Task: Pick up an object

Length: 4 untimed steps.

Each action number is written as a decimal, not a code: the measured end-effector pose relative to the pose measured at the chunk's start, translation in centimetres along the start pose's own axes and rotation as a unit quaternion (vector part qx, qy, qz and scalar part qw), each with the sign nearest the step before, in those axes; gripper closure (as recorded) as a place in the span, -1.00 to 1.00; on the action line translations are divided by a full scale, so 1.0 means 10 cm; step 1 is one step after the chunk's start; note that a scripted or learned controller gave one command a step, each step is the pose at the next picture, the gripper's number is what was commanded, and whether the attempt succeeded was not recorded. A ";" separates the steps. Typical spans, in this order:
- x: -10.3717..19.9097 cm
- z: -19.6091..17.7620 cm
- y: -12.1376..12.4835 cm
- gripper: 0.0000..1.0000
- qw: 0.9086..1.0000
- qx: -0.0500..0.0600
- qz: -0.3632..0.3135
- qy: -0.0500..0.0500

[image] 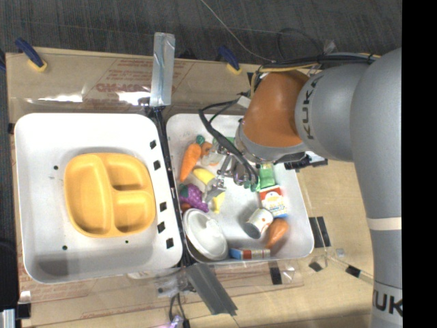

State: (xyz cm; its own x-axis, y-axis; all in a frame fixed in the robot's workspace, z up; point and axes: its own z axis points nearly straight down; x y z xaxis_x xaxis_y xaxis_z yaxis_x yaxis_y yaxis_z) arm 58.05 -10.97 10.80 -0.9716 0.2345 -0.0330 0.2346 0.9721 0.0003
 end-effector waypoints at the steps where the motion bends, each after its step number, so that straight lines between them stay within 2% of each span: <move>1: -0.02 -0.11 0.02 1.00 1.000 0.000 -0.004 -0.002; 2: -0.57 -1.42 0.08 1.00 1.000 0.000 -0.003 0.008; 3: -0.77 -1.51 0.02 1.00 0.999 0.001 0.052 0.014; 4: -0.79 -1.63 0.04 1.00 0.999 0.001 0.049 0.011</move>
